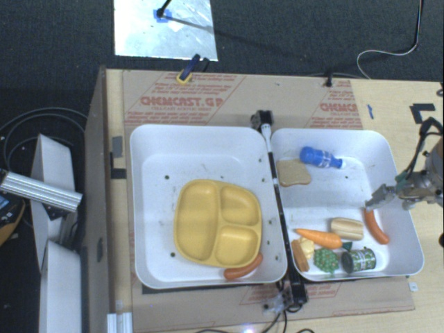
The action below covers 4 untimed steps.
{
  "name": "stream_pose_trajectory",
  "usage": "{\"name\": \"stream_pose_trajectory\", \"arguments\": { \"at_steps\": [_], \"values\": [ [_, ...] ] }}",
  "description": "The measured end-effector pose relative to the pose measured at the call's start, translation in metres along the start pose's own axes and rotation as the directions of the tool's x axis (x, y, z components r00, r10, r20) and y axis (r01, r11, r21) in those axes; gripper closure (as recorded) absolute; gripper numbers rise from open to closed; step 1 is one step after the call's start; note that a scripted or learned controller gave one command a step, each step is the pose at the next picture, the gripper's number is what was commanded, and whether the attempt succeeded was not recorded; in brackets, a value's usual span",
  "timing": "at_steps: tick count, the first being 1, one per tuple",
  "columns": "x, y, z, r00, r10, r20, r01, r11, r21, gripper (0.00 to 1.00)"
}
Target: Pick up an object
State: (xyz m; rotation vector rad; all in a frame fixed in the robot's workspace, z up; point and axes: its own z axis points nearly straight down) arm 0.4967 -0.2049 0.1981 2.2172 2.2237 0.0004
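Hovering at the right bin's (pixel 399 159) far right wall, my tool (pixel 386 195) sits just above the small orange-red plastic sausage (pixel 376 226) (lying on the white bin floor, beside a tan bun (pixel 347 227)); its opening I cannot tell.

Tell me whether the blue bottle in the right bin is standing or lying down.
Lying down. The blue bottle rests on its side on the floor of the right bin, its whole length showing, its pale cap end pointing right, just above the bread slice.
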Motion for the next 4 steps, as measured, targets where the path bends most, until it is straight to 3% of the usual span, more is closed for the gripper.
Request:
{"name": "stream_pose_trajectory", "arguments": {
  "at_steps": [1, 2, 3, 4],
  "values": [
    [-0.002, -0.007, 0.107, 1.000, 0.002, 0.000, -0.002, 1.000, -0.003, 0.00],
    [-0.002, -0.005, 0.095, 1.000, 0.002, 0.002, -0.002, 1.000, -0.007, 1.00],
    [0.082, 0.036, 0.097, 1.000, -0.002, -0.003, 0.002, 1.000, 0.000, 1.00],
    [0.182, 0.094, 0.012, 1.000, -0.004, -0.004, 0.004, 1.000, -0.004, 1.00]
  ]
}}
